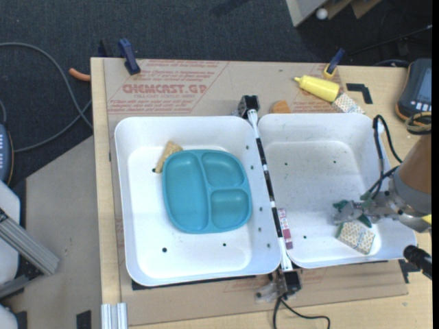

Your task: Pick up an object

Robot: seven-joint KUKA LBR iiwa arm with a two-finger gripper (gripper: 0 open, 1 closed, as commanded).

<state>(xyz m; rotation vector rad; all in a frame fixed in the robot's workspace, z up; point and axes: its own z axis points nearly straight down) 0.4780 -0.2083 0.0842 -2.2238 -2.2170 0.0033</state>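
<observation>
While the teal tray (206,190) sits in the left bin (137,252) over a tan scrap (168,151), my arm (417,180) reaches in from the right, claw (348,211) low in the right bin (309,142), just touching a patterned sponge (357,236). Open or closed? Honestly can't tell.

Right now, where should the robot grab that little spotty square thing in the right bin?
The spotty square lies flat near the front right corner of the right bin, turned like a diamond. It looks thin, so coming straight down from above and pinching two opposite edges is probably best. The end effector sits just over its upper-left corner. The bin wall close by leaves little room for coming in sideways.
</observation>
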